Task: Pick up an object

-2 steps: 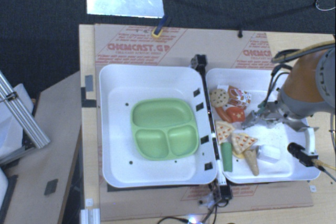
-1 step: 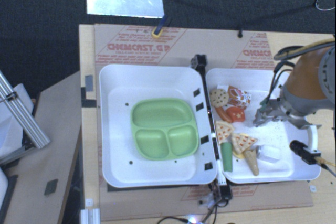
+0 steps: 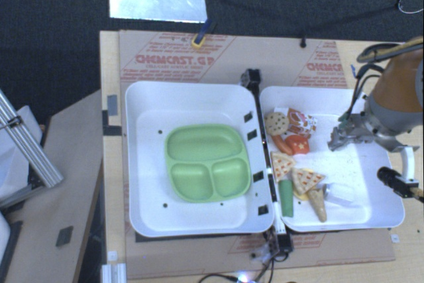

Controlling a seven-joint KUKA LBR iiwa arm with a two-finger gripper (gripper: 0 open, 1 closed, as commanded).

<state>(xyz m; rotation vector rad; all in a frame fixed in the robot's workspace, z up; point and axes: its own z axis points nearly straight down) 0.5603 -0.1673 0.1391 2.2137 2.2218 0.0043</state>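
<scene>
the candidate objects are toy food pieces clustered along the left side of the right bin [image 3: 381,205]. from the far end to the near end of the cluster: a round cookie [image 3: 275,122], a red-and-white packet [image 3: 301,120], a red tomato-like piece [image 3: 293,144], two pizza slices [image 3: 282,164] [image 3: 307,178], a green stick [image 3: 285,197] lying with its long axis running far-to-near beside the divider, and a tan cone-shaped piece [image 3: 318,203] at the near end. several pieces touch or overlap, so none stands fully isolated.

the gripper [image 3: 342,134] is over the same bin, toward its right half, with the orange-banded arm [image 3: 399,89] entering from the right. the fingers are small and dark against the bin floor; whether they are spread or closed cannot be determined from this view. nothing is visible between them.

governing relation: every candidate lies to the left of the gripper. the red tomato-like piece and the packet are nearest, just beside the fingertips on their left. the green stick and cone lie further off, left and toward the near edge. a short leftward travel is judged sufficient to reach the nearest pieces.

risk: crowding may cause a closing finger to land on a neighbouring piece.

the left bin [image 3: 142,142] holds a green divided plate [image 3: 205,161], well apart from the gripper.
</scene>
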